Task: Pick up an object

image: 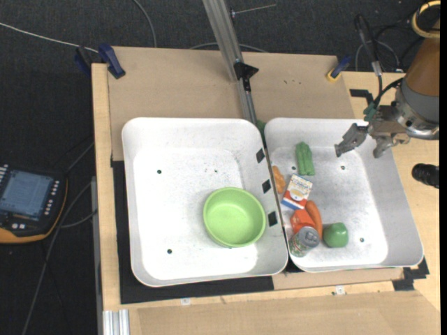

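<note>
From overhead I note my gripper (364,142) open and holding nothing above the right bin's (377,250) upper right corner, well apart from the green block (304,158), carton (298,190), can (304,240) and green ball (336,234) along its left side.

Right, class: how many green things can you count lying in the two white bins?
3. A green bowl sits in the left bin. In the right bin, a long green piece lies near the top, and a small round green piece lies low. The clutter may hide others.
</note>
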You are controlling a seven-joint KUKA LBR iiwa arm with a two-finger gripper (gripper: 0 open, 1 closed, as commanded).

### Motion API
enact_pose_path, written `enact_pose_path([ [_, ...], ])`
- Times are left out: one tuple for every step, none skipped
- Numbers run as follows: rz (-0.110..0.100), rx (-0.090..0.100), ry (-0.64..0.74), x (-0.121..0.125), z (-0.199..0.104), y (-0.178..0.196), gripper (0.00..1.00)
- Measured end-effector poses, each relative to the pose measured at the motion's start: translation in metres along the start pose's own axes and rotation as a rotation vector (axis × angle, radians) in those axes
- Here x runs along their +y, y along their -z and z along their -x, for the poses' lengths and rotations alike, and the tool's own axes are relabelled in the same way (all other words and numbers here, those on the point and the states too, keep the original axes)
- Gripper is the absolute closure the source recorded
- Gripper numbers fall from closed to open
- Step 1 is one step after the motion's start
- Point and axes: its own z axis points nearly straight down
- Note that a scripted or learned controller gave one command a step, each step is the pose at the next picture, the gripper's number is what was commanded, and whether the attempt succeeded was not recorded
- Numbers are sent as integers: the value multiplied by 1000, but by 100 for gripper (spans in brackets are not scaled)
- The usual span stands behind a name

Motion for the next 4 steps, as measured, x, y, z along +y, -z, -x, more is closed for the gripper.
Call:
enact_pose_path([
  [-5,1,0,8,4,-51,0],
  [-6,1,0,8,6,-114,0],
  [1,0,0,9,6,-143,0],
  [2,0,0,9,6,-132,100],
])
